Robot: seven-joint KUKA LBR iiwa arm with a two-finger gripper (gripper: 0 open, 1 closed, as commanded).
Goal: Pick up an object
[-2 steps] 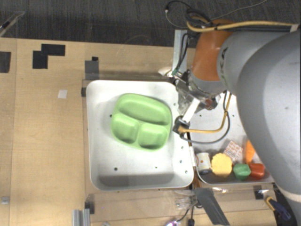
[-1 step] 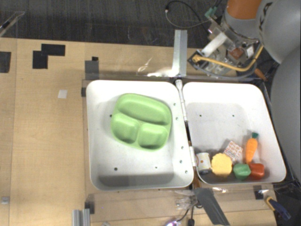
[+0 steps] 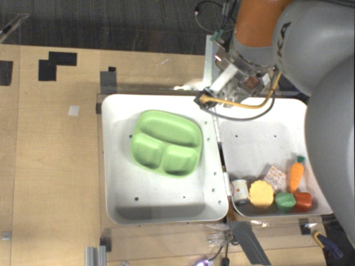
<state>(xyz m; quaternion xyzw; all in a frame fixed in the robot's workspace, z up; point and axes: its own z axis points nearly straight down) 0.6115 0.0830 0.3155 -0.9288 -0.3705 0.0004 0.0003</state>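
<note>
Whether the gripper (image 3: 236,91) is open I can't tell; the lumpy yellow plastic toy (image 3: 261,194), crowded into a corner of the shallow white right bin (image 3: 260,132), may slip aside.

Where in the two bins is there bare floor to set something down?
Right bin: bare across the middle, beyond the carrot. Its near edge is crowded: can, yellow block, packet. Left bin: bare strips around the green plate, widest at the near edge.

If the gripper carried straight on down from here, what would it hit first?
Probably the bare floor at the back of the right bin, close to its back rim; the gripper hangs there, far from the toys at the front edge. Depth is unclear.
</note>
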